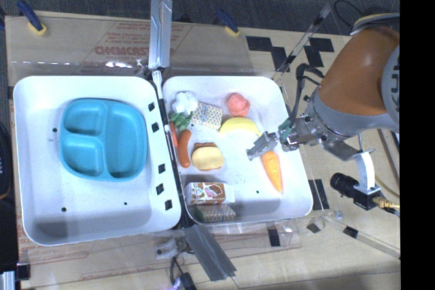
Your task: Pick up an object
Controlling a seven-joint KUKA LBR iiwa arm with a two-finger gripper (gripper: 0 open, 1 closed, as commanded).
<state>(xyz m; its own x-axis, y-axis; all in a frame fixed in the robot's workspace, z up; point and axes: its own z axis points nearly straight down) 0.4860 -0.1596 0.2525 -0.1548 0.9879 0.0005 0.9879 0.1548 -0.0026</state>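
On my feed I see two white bins point(30, 214). The left one has a bright blue tray point(104, 138). In the right one I make out an orange carrot point(272, 170), a yellow lemon point(238, 125), a pink round thing point(238, 104), a yellow bun with a brown top point(207, 156) and a brown carton point(206, 193). The arm point(357, 78) is grey with an orange band.

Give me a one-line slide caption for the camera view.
Gripper poised over the right bin, beside the carrot and yellow fruit.
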